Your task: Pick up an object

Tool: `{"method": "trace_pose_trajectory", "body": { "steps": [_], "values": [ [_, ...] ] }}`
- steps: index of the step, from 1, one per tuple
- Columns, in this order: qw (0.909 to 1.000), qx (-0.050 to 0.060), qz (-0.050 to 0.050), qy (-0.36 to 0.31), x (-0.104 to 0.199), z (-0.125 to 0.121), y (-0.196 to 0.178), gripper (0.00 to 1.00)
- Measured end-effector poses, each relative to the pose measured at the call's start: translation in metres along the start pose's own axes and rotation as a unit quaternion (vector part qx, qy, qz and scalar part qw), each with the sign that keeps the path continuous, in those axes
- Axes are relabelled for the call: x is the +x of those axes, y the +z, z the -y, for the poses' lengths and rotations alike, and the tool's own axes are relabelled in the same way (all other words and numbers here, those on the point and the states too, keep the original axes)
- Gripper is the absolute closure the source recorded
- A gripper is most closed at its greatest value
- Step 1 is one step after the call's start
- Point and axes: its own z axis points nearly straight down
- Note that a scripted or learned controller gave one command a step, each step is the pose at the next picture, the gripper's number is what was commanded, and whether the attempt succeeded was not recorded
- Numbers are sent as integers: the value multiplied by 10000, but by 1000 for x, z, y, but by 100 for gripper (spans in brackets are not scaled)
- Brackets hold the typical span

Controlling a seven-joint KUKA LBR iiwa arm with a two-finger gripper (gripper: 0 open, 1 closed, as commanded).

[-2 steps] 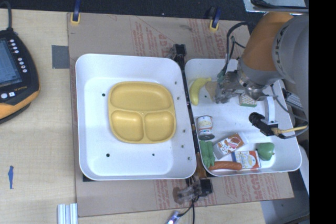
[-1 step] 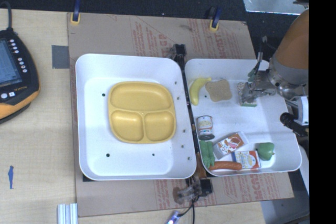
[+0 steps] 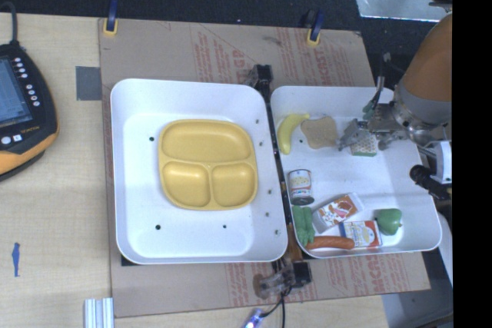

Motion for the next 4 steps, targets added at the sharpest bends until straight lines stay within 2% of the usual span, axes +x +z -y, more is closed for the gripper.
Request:
{"method": "trace_pose_trajectory", "body": {
  "steps": [1,2,3,4],
  "values": [
    [10000,0,8,-3,-24,-17,50,0],
    [10000,0,-4,-14,-40,-69,49,0],
    [10000,10,1,-3,-32,-35,49,0],
    [10000,0,-5,-15,-40,-68,49,0]
  ]
}}
